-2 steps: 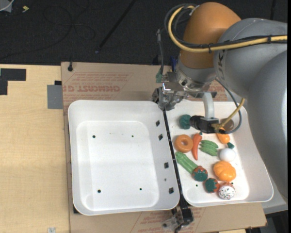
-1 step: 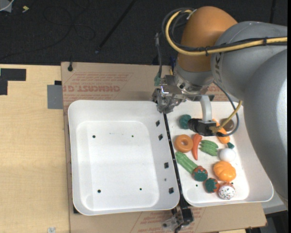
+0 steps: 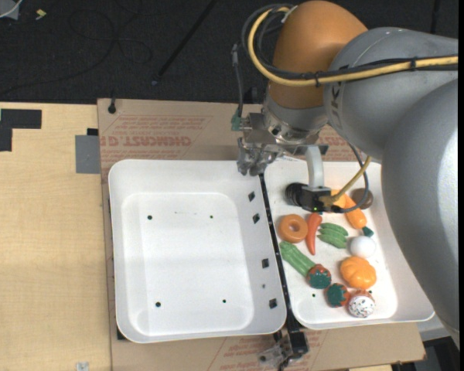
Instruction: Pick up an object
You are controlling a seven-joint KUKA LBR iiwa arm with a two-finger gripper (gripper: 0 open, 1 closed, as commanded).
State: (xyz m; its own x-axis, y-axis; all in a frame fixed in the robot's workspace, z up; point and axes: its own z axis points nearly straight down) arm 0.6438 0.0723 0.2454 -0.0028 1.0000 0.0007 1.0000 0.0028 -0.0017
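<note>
**END EFFECTOR AT BIN DIVIDER; OBJECTS IN RIGHT BIN**

The arm (image 3: 402,76) reaches in from the right of the view. The end effector (image 3: 254,163) sits over the far end of the divider, where the left bin (image 3: 131,207) and right bin (image 3: 402,304) meet on the counter (image 3: 39,246). Whether it is spread or pressed together cannot be told.

All objects lie in the right bin, apart from the end effector:

- Ring (image 3: 293,228): flat, nearest the divider.
- Chili (image 3: 314,232): just right of the ring. Its long axis runs nearly far-to-near.
- Cucumber (image 3: 296,256): below the ring. Its long axis runs diagonally from the divider side toward the near right, and its near end touches the tomato (image 3: 319,277).
- Gherkin (image 3: 333,235): right of the chili. Its long axis runs roughly across the bin.
- Carrot (image 3: 356,216): beyond the gherkin, lying diagonally.
- Pumpkin (image 3: 357,271): near the right wall.
- Ball (image 3: 361,306): speckled white, at the near edge.
</note>
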